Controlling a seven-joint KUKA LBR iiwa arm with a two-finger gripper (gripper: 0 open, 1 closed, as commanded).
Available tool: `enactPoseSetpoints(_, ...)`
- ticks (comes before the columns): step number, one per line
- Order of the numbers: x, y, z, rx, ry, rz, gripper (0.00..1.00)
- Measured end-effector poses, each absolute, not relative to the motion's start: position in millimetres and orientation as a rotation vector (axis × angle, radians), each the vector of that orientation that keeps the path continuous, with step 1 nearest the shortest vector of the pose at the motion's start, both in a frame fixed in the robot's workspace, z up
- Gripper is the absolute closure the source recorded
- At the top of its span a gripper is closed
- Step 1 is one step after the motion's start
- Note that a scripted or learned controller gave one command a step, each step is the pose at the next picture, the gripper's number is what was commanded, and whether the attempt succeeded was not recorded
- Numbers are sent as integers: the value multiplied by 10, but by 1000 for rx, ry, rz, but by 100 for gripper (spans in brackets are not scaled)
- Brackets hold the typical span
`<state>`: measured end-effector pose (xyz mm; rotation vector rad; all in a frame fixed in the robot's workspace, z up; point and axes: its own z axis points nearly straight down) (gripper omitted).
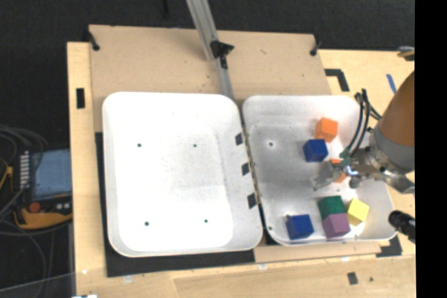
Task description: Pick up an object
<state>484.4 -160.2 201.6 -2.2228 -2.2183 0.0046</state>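
Observation:
The right bin (279, 178) holds several small blocks. An orange block (326, 127) and a blue block (316, 150) lie toward its back. At the front sit a green block (331, 206), a yellow block (357, 211), a purple block (336, 224) and a second blue block (299, 226). My gripper (334, 174) is low over the bin's right half, between the blue block at the back and the green block. A small orange patch shows right at the gripper, and I cannot tell whether it is a held object.
The left bin (174, 171) lies beside the right one, with a ridge with black clips between them. A slanted metal pole (199, 3) rises behind the bins. Cables and a blue box (49, 174) sit off the bench's left side.

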Motion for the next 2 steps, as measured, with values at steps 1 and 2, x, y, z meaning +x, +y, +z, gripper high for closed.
enactPoseSetpoints(1, 4843, -1645, 1590, -2223, -2217, 5, 0)
enactPoseSetpoints(2, 4872, -1639, 1722, -2233, -2216, -7, 100)
